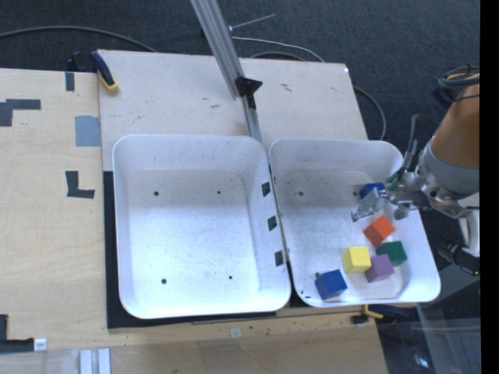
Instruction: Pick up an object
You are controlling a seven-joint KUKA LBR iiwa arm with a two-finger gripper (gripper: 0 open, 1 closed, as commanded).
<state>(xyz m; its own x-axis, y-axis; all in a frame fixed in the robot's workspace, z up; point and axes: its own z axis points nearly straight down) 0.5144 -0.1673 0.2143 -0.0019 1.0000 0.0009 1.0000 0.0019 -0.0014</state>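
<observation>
Blocks lie bunched in the right bin [335,150], toward its near right corner, and that bin serves as the landmark for everything else. Well to its left, on the bench [47,232], sit grey tape patches [87,130] and a yellow-handled tool [104,72] near the far edge. Just left of the right bin, touching it along a shared wall, is the left bin [195,224], white and speckled. Above the seam between the two bins a metal rail [222,41] slants away toward the top of the view.

Inside the right bin, the blue block [330,284] is the leftmost, close to the near wall. Right of it comes the yellow block [358,258], then the purple block [380,268] touching it, the orange block [380,230] farther from the near wall, and the green block [393,252] just beside the purple one, near the right wall.

The gripper [373,202] hangs over the right half of that bin, just beyond the orange block, with a small blue thing [373,189] at its far side. Whether its fingers are spread or closed, and whether they have hold of anything, cannot be told. The arm [456,150] reaches in over the bin's right wall.
</observation>
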